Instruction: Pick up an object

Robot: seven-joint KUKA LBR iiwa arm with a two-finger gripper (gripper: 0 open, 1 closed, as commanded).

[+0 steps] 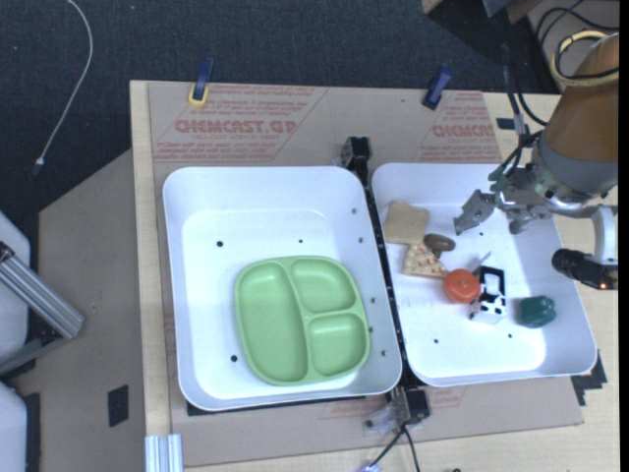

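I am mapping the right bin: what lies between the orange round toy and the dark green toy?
In the camera view, a small black-and-white toy lies between the orange round toy and the dark green toy, close beside the orange one.

Red lettering reading "CHEMCAST GP" repeats across the brown protective paper [256,116] covering the worktop's far edge, behind the two white bins; a partial repeat at far right is too cropped to read.

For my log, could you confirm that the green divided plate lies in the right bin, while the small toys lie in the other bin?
Not quite: the camera view shows the green divided plate in the left bin, and the small toys in the right bin.
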